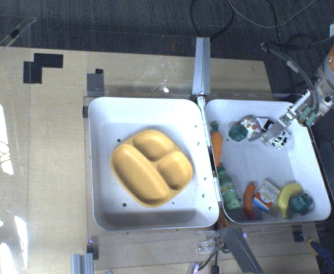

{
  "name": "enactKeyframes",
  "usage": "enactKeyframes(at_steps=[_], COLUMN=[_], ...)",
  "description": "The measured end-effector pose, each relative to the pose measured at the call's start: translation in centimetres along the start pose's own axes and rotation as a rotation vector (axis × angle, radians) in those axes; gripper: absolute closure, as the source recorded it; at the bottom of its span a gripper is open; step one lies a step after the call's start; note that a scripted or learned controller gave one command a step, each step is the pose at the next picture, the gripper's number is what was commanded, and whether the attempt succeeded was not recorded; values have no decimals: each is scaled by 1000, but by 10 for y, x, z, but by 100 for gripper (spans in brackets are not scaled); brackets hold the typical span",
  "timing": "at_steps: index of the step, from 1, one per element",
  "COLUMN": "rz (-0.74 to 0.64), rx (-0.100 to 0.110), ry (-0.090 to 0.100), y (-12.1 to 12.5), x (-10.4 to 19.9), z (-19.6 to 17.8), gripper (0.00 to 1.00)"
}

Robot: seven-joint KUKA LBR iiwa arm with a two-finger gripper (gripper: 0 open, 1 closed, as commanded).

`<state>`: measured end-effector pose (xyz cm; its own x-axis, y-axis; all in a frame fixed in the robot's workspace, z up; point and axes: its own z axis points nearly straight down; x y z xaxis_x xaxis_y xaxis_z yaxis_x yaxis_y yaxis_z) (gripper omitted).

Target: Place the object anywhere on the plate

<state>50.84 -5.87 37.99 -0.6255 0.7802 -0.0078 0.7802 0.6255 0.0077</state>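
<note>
A grey arm with an orange band reaches in from three o'clock, its two-finger tool [276, 135] low over the upper part of the right shallow white bin [304, 170]; whether the tool is released or clenched cannot be told. Just beside it, toward nine o'clock, lies a small teal-and-white toy [245, 129]. An orange carrot [216, 144], a green bottle [228, 190], a red sausage [249, 200] and a yellow banana [288, 195] sit along the bin's left and lower sides. The yellow three-compartment plastic plate [151, 167] rests in the left white bin [104, 153] on the wooden desk [35, 170].
</note>
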Motion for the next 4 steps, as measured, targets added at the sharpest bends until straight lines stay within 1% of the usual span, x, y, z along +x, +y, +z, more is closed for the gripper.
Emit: enactKeyframes(at_steps=[1,2,3,4], rz=[-129,74,-5,162], rx=[0,1,1,1], ry=[-1,1,0,0], y=[-23,21,-15,42], x=[-34,-58,-93,-119], z=[2,31,4,-57], gripper=[0,0,0,0])
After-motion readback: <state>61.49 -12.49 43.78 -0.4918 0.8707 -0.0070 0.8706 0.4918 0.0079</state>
